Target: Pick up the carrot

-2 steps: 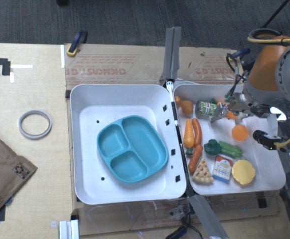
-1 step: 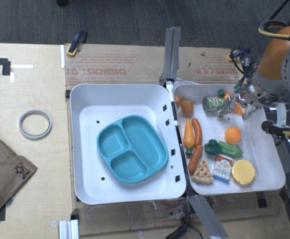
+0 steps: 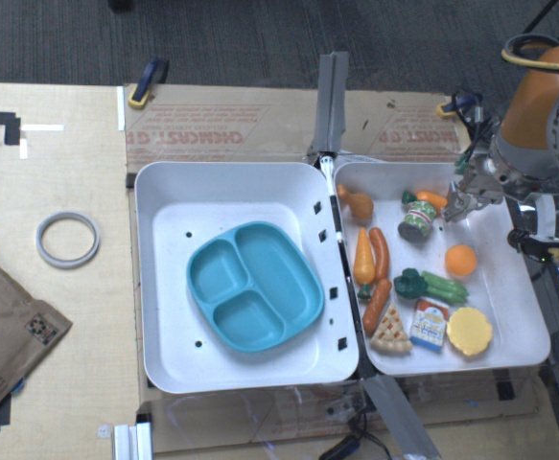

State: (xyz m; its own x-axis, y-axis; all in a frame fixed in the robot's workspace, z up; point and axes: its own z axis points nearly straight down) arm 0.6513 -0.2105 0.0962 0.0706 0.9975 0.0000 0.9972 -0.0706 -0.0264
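Carrot in right bin, near its left wall, well left of gripper, apart from it. Long axis runs near–far in view, narrow tip toward far side. Left bin holds blue tray. Right bin: sausage touching carrot, orange. Gripper's opening and grasp: cannot tell.

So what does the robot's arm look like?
The arm is mostly grey metal with a big orange band near its wrist. A yellowish cable loops over the top of it, and thin dark cables run down its side. At the end sits a small silvery-grey hand made of blocky metal parts. It looks smooth and rounded up top, more bumpy and mechanical lower down.
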